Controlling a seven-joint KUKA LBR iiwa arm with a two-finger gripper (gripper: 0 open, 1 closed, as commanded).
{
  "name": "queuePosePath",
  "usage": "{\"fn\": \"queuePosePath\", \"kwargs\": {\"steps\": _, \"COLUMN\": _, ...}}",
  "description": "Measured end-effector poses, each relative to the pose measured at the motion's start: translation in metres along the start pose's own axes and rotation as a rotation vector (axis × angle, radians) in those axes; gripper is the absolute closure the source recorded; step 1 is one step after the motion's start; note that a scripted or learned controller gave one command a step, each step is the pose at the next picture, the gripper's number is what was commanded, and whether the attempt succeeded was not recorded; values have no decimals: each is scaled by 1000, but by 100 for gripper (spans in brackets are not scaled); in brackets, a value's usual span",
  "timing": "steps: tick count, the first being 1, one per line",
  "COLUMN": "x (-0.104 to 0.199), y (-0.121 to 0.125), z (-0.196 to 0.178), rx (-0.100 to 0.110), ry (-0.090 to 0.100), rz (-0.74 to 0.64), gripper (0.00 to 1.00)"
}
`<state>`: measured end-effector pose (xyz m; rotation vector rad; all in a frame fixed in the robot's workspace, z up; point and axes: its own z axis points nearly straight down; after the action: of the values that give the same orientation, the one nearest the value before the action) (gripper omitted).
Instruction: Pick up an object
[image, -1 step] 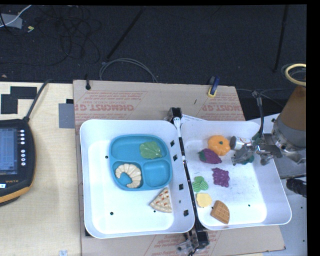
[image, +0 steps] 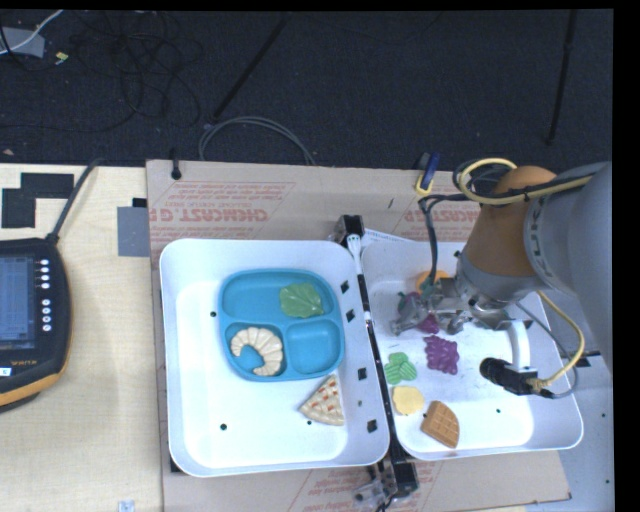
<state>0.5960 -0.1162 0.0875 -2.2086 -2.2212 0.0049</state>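
Grey arm (image: 560, 240) bends down into the right bin (image: 560, 425), end effector (image: 425, 312) grip state unclear, above purple grapes (image: 440, 353).

glossy plastic blue tray (image: 318, 350), smooth white bins (image: 190, 400)

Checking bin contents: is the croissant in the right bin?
No, the croissant lies in a lower compartment of the blue tray, which sits in the left bin.
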Motion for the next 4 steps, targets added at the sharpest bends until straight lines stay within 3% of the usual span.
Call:
{"fn": "queuePosePath", "kwargs": {"steps": 1, "x": 17, "y": 50, "z": 0, "rx": -10, "ry": -4, "rz": 3, "gripper": 0}}
{"fn": "queuePosePath", "kwargs": {"steps": 2, "x": 17, "y": 47, "z": -10, "rx": -4, "ry": -3, "rz": 3, "gripper": 100}}
{"fn": "queuePosePath", "kwargs": {"steps": 3, "x": 17, "y": 47, "z": -10, "rx": -3, "ry": -4, "rz": 2, "gripper": 0}}
{"fn": "queuePosePath", "kwargs": {"steps": 4, "x": 22, "y": -7, "z": 1, "rx": 0, "ry": -3, "rz": 7, "gripper": 0}}
